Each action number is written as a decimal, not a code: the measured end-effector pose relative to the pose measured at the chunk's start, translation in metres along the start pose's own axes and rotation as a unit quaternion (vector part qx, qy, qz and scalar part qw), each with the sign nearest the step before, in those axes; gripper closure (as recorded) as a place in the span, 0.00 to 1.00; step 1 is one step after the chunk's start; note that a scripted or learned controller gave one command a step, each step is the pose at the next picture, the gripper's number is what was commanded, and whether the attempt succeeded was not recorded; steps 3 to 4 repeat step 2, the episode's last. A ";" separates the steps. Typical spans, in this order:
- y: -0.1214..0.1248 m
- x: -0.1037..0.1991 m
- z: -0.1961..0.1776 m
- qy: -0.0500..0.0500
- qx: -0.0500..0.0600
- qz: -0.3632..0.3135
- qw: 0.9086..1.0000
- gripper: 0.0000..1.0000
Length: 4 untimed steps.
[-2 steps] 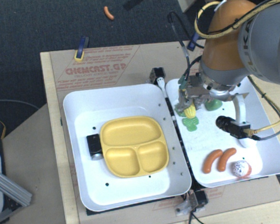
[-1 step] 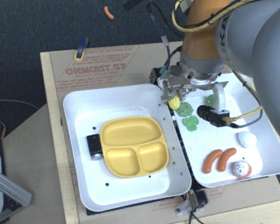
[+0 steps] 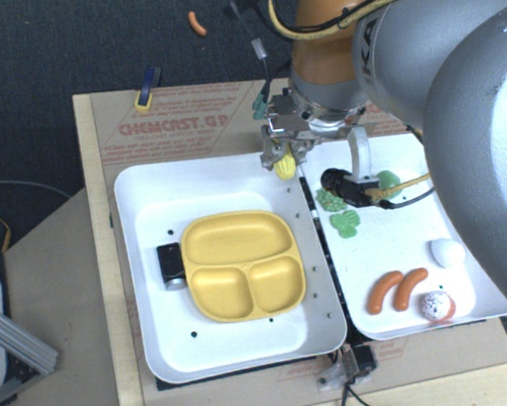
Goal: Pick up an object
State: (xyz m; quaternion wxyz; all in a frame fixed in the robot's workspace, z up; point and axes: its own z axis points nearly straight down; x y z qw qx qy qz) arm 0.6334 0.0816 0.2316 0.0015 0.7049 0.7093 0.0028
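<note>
Two white bins (image 3: 142,254), fingers (image 3: 282,160) closed around small yellow object (image 3: 286,168) above divider

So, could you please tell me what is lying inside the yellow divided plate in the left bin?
Nothing shows in the yellow divided plate; all three compartments look bare. Whatever lies beneath it is covered. A black block sits beside it.

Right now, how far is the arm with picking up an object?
Done: the gripper is up over the far edge of the left bin, away from the sausages in the right bin. In hand: a small yellow object sits at its fingertips and looks held. Left: I cannot tell whether the grasp is firm; the yellow tray is untouched.
</note>
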 end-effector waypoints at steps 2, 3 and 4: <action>0.002 -0.012 0.017 -0.001 0.004 0.004 1.000 1.00; 0.002 -0.012 0.017 -0.001 0.004 0.004 1.000 1.00; 0.002 -0.012 0.017 -0.001 0.004 0.004 1.000 1.00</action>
